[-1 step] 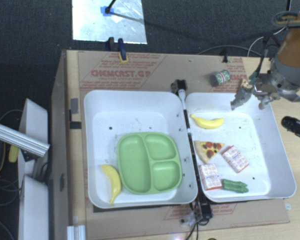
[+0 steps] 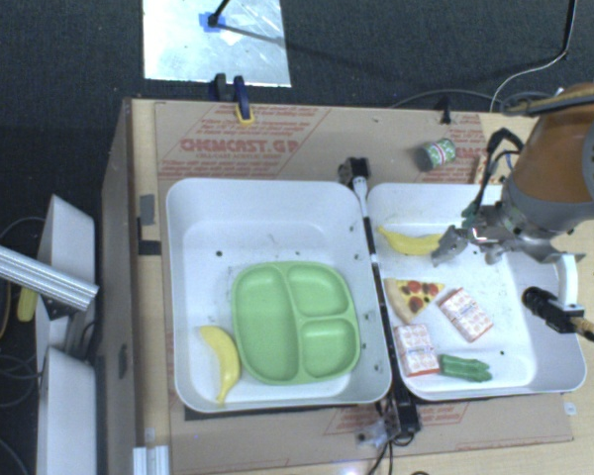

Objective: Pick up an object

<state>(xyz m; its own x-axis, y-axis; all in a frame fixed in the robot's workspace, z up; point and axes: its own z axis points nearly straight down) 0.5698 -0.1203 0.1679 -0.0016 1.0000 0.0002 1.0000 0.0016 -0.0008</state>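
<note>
Near edge, right bin [image 2: 564,369]: a green pepper-like toy [image 2: 465,368] lies along the front wall, touching a small red-and-white carton [image 2: 417,349].

Near edge, left bin [image 2: 193,226]: a yellow banana [image 2: 222,360] rests against the front-left rim of a green divided plate [image 2: 297,321].

Mid right bin: a pizza slice [image 2: 412,296] near the divider, and a second red-and-white carton [image 2: 465,314] just beside it.

Far right bin: a second banana [image 2: 409,239] lies at the back, near the divider. The gripper [image 2: 462,240] hangs over the bin just right of this banana; fingers look spread, nothing between them. This banana is judged the likeliest pick.

Beyond the bins: a small green can [image 2: 439,152] on the bench.

Risks, as judgement: the gripper sits off to the banana's end, so closing could clip the tip and flick it aside; the curved, smooth skin may slip out; descent close to the back wall or divider could catch a finger.
</note>
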